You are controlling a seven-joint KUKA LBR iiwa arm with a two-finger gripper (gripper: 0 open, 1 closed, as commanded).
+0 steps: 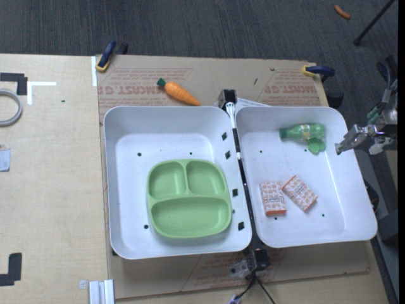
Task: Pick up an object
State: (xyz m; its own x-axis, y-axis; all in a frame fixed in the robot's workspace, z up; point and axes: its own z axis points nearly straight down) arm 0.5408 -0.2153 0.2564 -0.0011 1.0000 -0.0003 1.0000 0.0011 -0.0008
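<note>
A green plastic bottle [304,133] lies on its side at the back of the right bin [354,220]. Two small orange-and-white packets sit side by side near the middle of that bin, one [273,199] to the left and one [300,192] to the right. My gripper [349,143] hovers at the right bin's right rim, just right of the bottle and apart from it. Nothing shows in its grasp. The arm enters from the right edge of the view.
A green divided plate [188,199] lies in the left bin [120,189]. A toy carrot [179,92] rests on the cardboard behind the left bin. Blue clamps [106,55] hold the cardboard's back corners. The dark floor lies beyond.
</note>
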